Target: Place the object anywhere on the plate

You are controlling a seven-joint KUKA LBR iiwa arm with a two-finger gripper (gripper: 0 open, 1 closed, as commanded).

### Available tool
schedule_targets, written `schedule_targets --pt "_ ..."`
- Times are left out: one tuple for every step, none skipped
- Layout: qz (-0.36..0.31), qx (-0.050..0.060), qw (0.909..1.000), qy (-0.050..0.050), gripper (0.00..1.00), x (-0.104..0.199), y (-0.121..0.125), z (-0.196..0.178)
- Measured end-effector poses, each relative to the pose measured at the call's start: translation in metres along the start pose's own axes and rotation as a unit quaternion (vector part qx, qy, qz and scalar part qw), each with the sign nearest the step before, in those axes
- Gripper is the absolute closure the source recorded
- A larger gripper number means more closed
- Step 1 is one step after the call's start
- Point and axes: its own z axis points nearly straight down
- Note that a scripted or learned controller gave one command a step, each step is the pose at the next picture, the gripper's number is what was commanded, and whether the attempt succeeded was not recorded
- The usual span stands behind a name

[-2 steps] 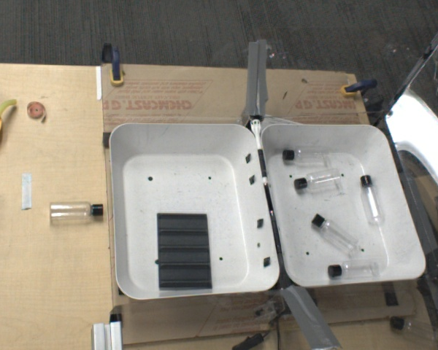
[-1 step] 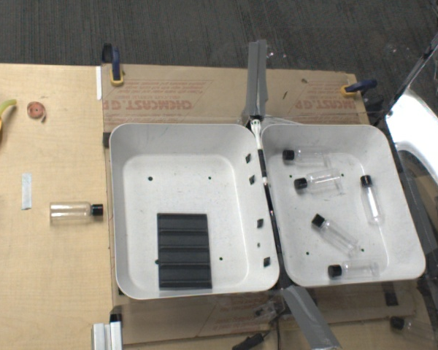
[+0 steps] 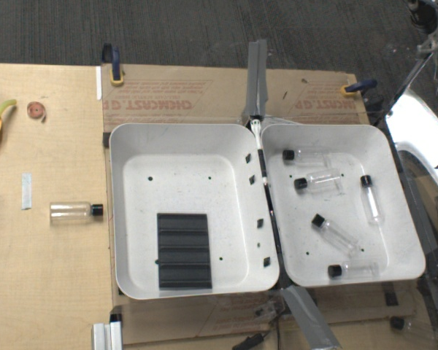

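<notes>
Five clear vials (image 3: 334, 233) lie loose in the right bin (image 3: 396, 168), well apart from the ribbed dark plate (image 3: 183, 251) (jaws' state: I cannot tell), so a slick, round one may slip mid-carry.

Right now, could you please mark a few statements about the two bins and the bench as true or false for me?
1. The dark ribbed plate lies in the left bin. True.
2. The right bin holds a single vial. False: five clear vials with black caps lie in it, among them one near its top left and one by its front wall.
3. A clear vial lies on the wooden bench, left of the bins. True.
4. A vial already rests on the plate. False: nothing lies on the plate.
5. The two bins stand far apart. False: they sit side by side, edges meeting.
</notes>
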Motion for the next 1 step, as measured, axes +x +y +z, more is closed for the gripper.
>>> schedule_targets --pt "0.0 -0.001 1.0 -0.001 0.0 -0.0119 0.0473 0.0006"
